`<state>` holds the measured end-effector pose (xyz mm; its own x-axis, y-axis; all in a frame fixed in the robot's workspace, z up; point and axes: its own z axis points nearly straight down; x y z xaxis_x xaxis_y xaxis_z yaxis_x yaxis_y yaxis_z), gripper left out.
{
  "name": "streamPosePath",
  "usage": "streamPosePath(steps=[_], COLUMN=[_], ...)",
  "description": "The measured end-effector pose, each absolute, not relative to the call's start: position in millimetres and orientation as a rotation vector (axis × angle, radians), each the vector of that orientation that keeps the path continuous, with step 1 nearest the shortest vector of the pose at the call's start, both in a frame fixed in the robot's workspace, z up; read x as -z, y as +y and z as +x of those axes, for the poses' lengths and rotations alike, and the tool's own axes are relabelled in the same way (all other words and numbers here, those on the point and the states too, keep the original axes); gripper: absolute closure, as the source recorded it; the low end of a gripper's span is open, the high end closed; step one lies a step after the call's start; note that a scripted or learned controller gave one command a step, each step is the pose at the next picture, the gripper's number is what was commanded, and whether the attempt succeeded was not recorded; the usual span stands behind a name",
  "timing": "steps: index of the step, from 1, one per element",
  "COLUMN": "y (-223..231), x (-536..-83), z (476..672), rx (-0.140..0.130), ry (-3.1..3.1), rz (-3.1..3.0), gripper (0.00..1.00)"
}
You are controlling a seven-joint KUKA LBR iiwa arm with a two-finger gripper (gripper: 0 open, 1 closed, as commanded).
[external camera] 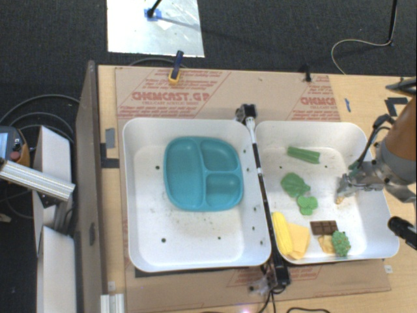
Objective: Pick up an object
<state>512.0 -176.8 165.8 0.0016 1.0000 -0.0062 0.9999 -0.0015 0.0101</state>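
on the brown cardboard sheet (195,87) that lies under my two bins i read red print. behind the left bin it says "chemcast", followed by letters that look like "gp", though the end of the word is not sharp. a smaller line of red print runs above it, too fine for me to make out. behind the right bin the same red lettering repeats, cut short by the bin's rim, and i can tell only its first letters, "chem".
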Motion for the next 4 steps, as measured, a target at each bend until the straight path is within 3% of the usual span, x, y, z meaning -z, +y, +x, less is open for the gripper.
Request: streamPosePath(steps=[1,2,3,4], y=[-173.4,-126.8,-116.5,-120.5], x=[-161.8,-81.4,-85.6,-84.8], z=[510.3,518.9,593.2,544.7], rx=[-0.002,-0.002,-0.009,-0.001], ry=[2.221,2.229,2.225,2.221], rz=[2.219,2.213,2.209,2.222], gripper=[0.00,0.00,0.00,0.00])
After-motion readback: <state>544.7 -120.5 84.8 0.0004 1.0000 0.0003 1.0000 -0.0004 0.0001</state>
